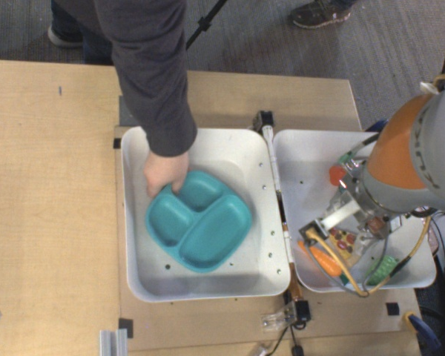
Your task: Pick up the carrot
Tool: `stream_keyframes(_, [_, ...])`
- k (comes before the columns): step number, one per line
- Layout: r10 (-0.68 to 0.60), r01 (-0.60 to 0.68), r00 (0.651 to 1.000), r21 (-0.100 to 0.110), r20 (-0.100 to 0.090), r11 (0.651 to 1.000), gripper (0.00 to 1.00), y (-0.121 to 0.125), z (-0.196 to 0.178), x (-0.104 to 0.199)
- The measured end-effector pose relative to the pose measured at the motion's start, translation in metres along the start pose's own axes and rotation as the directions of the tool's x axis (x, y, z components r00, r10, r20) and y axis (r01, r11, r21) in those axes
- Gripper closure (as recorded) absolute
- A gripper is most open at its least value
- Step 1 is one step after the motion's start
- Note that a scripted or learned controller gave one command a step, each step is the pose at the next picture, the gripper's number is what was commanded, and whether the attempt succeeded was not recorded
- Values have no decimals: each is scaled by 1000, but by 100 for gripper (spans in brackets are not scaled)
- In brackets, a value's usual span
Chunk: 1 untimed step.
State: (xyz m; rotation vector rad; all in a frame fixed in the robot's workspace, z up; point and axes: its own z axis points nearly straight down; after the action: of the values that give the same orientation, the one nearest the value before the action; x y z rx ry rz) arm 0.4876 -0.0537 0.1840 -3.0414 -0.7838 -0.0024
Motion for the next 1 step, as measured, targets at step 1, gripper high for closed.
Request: stream_keyframes(1, [-312, 312, 950, -1, -1, 950, 0, -12, -4, 8])
